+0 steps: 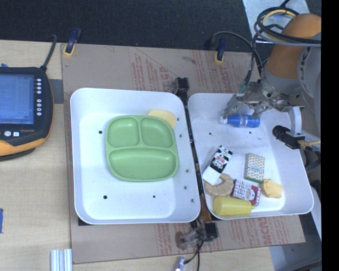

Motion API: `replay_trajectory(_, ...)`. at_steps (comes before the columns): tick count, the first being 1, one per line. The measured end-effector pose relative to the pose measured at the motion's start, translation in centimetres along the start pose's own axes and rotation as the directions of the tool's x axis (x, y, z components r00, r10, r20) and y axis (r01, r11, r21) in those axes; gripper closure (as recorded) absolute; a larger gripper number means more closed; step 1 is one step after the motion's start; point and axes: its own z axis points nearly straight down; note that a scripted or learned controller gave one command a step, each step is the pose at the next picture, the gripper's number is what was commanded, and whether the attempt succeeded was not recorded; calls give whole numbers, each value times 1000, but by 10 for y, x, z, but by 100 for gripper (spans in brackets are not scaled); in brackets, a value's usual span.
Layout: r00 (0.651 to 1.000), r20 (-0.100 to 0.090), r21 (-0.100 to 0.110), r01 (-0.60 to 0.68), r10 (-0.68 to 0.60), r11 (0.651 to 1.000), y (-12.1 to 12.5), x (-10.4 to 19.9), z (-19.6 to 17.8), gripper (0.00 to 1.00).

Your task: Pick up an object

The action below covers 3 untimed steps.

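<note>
A yellow block [232, 206] lies at the right bin's [294, 168] front edge, beside a small red packet [246, 192] and a cow-patterned carton [221, 160]. Toward the bin's far side, the gripper [246, 107] is down over a blue bottle [243, 121] (lying on its side); whether it is clenched or released, I cannot tell. A green divided plate [141, 148] sits in the left bin [87, 151].

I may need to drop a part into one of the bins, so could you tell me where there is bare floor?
Left bin: bare white strip all around the green divided plate, widest toward the near rim. Right bin: bare middle between the blue bottle under the tool and the near-rim clutter around the yellow block.
</note>
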Motion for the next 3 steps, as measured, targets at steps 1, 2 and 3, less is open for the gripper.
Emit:
replay_trajectory(1,1000,0,3,3,-3,1000,-65,60,-58,0)
replay_trajectory(2,1000,2,1,1,-1,1000,-102,49,42,0)
replay_trajectory(3,1000,3,4,5,-5,1000,-102,47,32,100)
